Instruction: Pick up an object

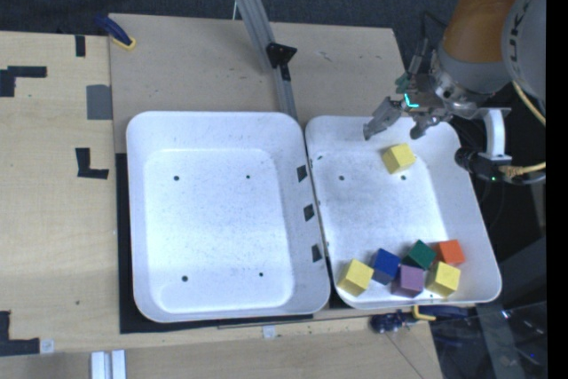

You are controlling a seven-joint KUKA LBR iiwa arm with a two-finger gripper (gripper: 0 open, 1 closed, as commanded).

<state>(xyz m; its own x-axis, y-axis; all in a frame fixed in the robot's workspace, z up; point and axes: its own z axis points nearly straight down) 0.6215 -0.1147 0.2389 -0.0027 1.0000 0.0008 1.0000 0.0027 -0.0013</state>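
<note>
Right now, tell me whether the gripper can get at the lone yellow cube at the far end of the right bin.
Probably yes. The gripper hangs open just above the lone yellow cube, which sits apart from the other blocks, with bare floor of the right white bin around it.

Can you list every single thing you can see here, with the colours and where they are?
yellow blocks: three, yellow; one alone near the top of the right bin, two at its lower end.
blue block: one, blue; lower end of the right bin.
green block: one, dark green; lower end of the right bin.
purple block: one, purple; lower end of the right bin.
orange block: one, orange; lower right corner of the right bin.
right bin: one, white.
left bin: one, white; beside the right bin.
metal pole: one, grey; slanting above the bins.
arm: one, grey and orange; right side.
tool: one, open, above the lone yellow block.
</note>
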